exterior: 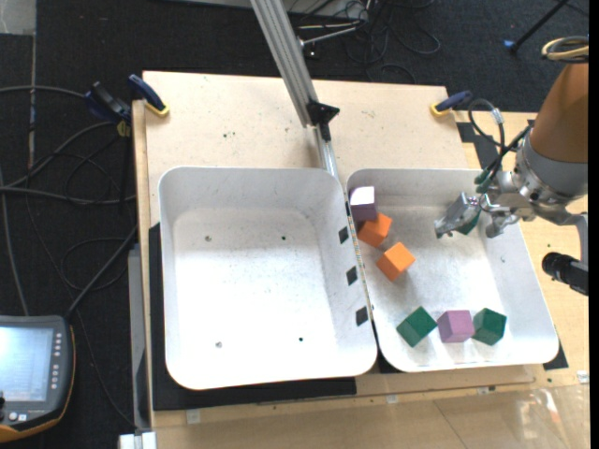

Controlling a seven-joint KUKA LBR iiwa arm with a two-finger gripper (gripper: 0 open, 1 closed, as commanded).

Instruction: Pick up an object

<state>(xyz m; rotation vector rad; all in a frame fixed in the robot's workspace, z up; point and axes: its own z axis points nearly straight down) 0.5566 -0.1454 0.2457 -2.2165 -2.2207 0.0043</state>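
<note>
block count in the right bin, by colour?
Orange plastic cubes: 2
Green plastic cubes: 2
Purple plastic cubes: 2, one with a white top face at the bin's left wall, one between the green pair
Total: 6
All lie in the right white bin.

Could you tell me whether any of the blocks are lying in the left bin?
No, the blocks, such as the orange block and the purple block, all lie in the right bin.
</note>
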